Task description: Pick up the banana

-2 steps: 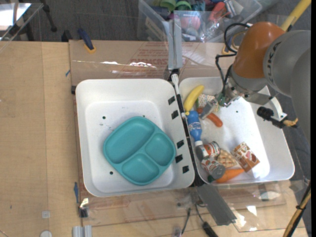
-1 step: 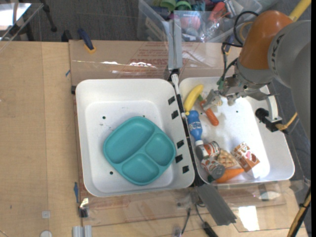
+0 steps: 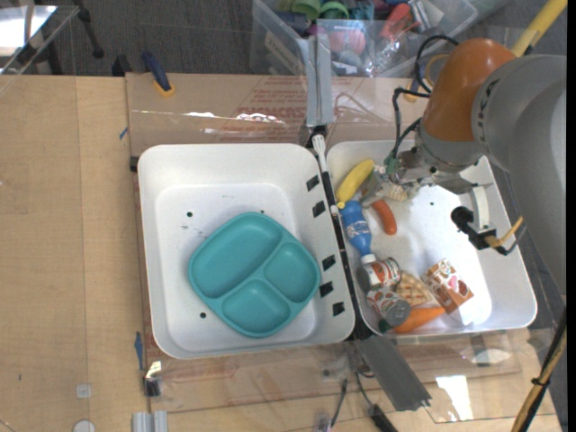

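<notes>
A yellow banana [image 3: 354, 179] lies at the far left corner of the right bin [image 3: 504, 286], leaning on the divider. My gripper [image 3: 393, 180] hangs low just right of the banana, under the orange wrist band [image 3: 466, 77]. Its tips sit between the banana and a small red sausage [image 3: 384, 215]. Nothing shows between them.
The left bin [image 3: 171, 268] bears a teal divided plate [image 3: 255, 274]. In the right bin lie a blue bottle [image 3: 355, 227], a small can [image 3: 382, 272], a waffle [image 3: 409, 289], a carrot [image 3: 418, 318] and a brown carton [image 3: 448, 284]. A clear tub of toys [image 3: 360, 12] stands behind.
</notes>
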### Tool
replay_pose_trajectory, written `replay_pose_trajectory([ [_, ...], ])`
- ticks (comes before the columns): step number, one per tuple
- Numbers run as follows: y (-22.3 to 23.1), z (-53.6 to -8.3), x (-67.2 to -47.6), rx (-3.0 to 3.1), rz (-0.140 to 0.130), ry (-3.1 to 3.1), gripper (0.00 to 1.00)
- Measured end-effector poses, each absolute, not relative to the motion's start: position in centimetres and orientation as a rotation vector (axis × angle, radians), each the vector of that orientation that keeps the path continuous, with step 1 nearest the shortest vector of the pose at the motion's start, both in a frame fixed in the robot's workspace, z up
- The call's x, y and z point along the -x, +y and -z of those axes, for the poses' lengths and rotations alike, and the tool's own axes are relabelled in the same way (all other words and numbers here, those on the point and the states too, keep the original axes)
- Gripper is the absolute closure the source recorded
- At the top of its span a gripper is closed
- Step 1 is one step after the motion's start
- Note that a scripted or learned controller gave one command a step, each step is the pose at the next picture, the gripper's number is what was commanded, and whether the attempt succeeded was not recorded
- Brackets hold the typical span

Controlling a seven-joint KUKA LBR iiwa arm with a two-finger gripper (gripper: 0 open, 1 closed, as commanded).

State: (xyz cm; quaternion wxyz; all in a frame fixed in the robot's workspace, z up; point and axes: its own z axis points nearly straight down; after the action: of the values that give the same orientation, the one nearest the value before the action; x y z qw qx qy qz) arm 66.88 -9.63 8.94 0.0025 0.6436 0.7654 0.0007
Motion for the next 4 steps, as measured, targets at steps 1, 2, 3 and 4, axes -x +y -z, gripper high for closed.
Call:
replay_pose_trajectory([
  [1,-9.7,-8.9,-66.9,-1.808,-0.001,2.562,0.00],
  [2,-12.0,-10.9,-66.8,-1.429,-0.002,2.792,0.00],
  [3,-10.0,-8.9,-66.9,-1.413,0.000,2.797,0.00],
  [4,-10.1,-8.9,-67.0,-1.911,-0.010,2.480,0.00],
])
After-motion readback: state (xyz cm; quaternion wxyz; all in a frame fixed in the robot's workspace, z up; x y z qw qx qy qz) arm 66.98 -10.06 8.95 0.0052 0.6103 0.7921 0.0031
